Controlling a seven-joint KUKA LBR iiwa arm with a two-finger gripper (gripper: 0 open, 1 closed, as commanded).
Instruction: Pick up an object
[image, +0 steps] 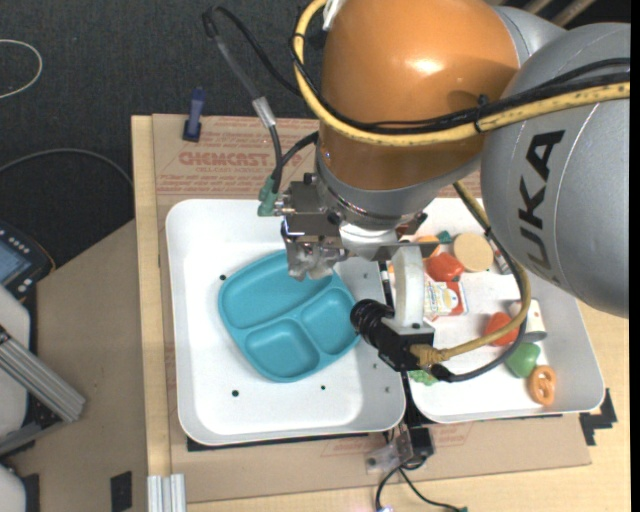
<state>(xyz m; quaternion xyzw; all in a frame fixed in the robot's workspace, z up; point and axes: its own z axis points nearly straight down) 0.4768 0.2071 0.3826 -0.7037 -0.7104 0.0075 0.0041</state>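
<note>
Arm (470, 120) reached in from right, bent down over left bin (200, 300), gripper (310, 262) above blue tray (285, 320), claw state unclear.

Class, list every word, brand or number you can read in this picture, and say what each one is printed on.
"KUKA", only partly in view, in dark letters on the grey arm.
"CHEMCAST", in red print on the brown board behind the bins; the smaller red lines around it are too blurred to read.
The print on the white packet in the right bin is too small to read.

Dark floor (90, 90) around cardboard-topped bench (160, 290).
</note>
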